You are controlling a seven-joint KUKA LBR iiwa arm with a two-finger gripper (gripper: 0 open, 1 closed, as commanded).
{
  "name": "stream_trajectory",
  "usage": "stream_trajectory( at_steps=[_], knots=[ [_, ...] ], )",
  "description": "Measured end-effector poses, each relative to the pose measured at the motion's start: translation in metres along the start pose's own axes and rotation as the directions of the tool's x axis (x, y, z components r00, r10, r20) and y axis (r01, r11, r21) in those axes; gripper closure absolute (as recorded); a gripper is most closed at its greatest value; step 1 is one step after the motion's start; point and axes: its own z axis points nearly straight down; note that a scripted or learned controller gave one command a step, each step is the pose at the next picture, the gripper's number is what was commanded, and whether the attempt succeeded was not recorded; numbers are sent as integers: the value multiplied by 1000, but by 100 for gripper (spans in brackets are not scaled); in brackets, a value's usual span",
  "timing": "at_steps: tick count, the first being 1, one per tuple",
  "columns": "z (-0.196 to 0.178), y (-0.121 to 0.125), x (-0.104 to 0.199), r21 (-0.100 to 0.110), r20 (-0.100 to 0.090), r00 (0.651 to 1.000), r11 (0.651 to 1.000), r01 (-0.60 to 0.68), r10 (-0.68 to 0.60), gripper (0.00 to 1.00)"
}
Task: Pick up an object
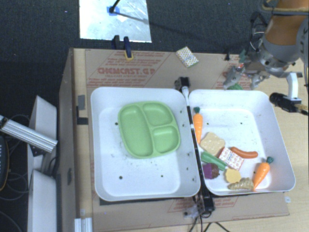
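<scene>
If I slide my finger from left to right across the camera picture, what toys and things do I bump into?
Green plate → long carrot → bread slice → sausage → small carrot.

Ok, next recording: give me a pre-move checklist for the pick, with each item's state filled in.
1. Targets present: ok. Right bin holds a carrot, bread, a sausage and a second carrot.
2. Pincer over the targets: not ok. It sits at the bin's far rim, well off the food.
3. Pincer free of load: cannot tell. Something green shows at it, too small to read.
4. An easy target: ok. The first carrot lies apart from the pile, beside the divider.
5. Left bin: ok. The green tray lies flat, away from the arm.
</scene>
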Motion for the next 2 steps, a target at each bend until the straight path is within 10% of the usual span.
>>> stream_trajectory(
  at_steps=[1, 2],
  knots=[
    [169, 7, -79, 7, 0, 1000, 1000, -3, 3, 0],
    [174, 9, -40, 0, 0, 1000, 1000, 1, -1, 0]
  ],
)
